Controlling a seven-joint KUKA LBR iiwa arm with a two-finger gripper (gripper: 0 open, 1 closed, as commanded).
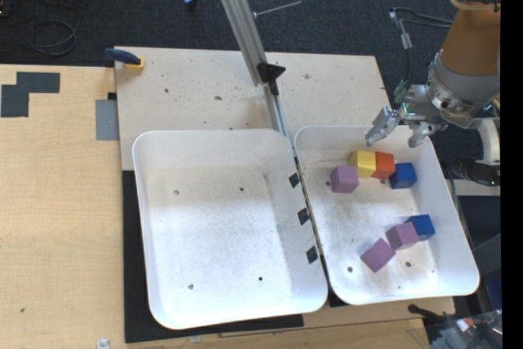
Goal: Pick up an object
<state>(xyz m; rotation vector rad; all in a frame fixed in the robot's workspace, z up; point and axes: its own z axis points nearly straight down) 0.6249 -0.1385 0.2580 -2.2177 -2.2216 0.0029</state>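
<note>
In the right bin [458, 257] lie several small blocks. A yellow block [364, 162], an orange block [383, 165] and a blue block [403, 175] form a row near the far side, with a purple block [344, 179] just left of them. Nearer the front sit a second blue block [422, 226] and two purple blocks [401, 235] [377, 254]. My gripper [400, 129] hangs above the bin's far rim, just beyond the yellow and orange blocks, open, with nothing between its fingers.
The left bin [155, 176] stands beside the right one, with a divider carrying black clips [302, 215] between them. A slanted aluminium post [242, 20] rises behind the bins. A blue-and-yellow clamp [124, 58] lies at the board's far left corner.
</note>
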